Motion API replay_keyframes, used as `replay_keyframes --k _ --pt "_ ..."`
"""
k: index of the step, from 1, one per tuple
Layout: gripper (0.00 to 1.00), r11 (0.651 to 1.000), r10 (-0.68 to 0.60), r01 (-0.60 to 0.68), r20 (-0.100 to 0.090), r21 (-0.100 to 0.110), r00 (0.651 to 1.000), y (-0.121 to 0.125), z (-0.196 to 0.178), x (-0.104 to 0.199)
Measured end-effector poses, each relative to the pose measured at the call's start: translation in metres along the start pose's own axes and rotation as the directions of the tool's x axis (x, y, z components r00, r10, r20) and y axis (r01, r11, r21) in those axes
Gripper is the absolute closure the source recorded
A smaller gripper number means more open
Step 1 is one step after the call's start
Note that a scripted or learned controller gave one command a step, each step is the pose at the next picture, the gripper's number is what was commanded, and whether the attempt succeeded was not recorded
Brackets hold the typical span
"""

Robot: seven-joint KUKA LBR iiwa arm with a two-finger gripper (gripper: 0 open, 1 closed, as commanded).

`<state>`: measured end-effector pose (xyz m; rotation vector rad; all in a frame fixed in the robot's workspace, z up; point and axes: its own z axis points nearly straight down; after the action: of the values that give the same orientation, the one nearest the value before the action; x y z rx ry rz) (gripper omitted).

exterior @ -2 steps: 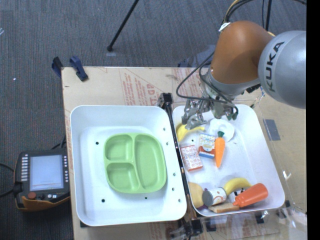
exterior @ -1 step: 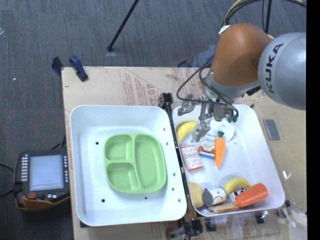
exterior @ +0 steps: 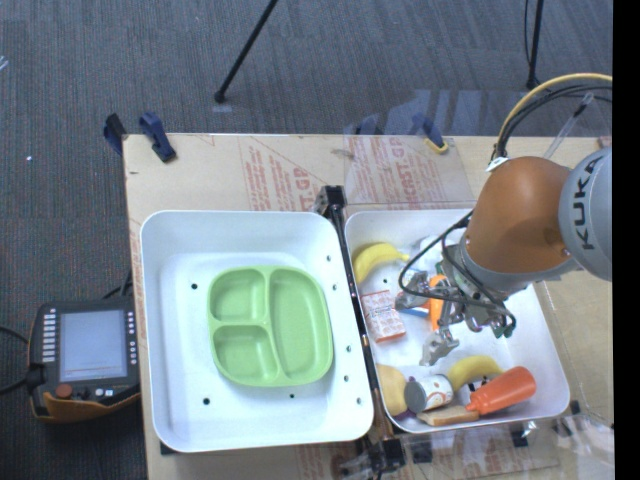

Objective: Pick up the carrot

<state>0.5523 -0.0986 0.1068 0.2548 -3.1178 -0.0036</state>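
The pincer (exterior: 441, 346) hangs low in the right bin (exterior: 553, 353), near the middle. I cannot tell if it is grasping anything. The carrot (exterior: 503, 390) is orange, fat at one end, and lies tilted at about 5 o'clock in that bin, apart from the pincer. A yellow banana (exterior: 378, 259) lies at 10 o'clock. The left bin (exterior: 165, 268) holds a green tray (exterior: 270, 325).

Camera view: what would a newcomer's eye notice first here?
First, the grey arm's big orange band over the right white bin, with the gripper low among toy foods. Next, the light green divided plate alone in the left white bin. Then the orange carrot near the right bin's front edge.
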Motion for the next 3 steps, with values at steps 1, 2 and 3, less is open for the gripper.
replay_keyframes --k 1,2,3 --pt "0.00 0.983 0.184 -0.184 0.032 0.000 0.982 0.013 0.014 0.015" --pt "0.00 0.845 0.534 -0.534 0.028 -0.010 0.845 -0.017 0.012 -0.071" --pt "0.00 0.792 0.611 -0.611 0.011 -0.004 0.791 -0.052 0.019 0.004"
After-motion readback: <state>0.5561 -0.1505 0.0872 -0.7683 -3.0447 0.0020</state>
